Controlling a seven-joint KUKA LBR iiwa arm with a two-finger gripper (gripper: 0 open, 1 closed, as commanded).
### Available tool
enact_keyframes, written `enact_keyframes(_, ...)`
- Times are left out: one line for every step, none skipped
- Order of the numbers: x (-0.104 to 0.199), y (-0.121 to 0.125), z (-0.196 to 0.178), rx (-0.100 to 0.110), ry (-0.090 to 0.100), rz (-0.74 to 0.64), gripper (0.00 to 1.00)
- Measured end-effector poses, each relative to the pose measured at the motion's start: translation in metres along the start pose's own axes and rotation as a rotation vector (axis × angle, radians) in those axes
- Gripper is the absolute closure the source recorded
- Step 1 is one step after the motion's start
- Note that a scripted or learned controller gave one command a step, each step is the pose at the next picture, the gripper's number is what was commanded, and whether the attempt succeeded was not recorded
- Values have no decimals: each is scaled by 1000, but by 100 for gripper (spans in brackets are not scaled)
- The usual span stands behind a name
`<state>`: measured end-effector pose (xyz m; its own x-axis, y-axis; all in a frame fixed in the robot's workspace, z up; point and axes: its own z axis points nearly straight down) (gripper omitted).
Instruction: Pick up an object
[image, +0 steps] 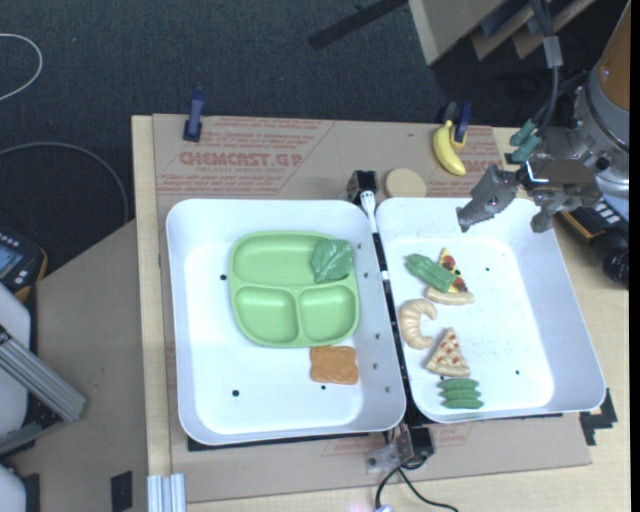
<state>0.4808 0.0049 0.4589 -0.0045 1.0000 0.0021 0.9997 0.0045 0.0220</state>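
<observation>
Single fixed camera, mounted above the bench (300, 150), looking down at a slant. Both white bins fall within the field: left bin (200, 330) and right bin (540, 330), side by side at moderate range. The arm (600, 120) enters from the right edge of the view.

Bright, even light; soft shadows, slight blur.
</observation>
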Motion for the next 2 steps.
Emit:
enact_keyframes(48,-4,83,31,-2,0,0)
enact_keyframes(45,-2,68,19,-2,3,100)
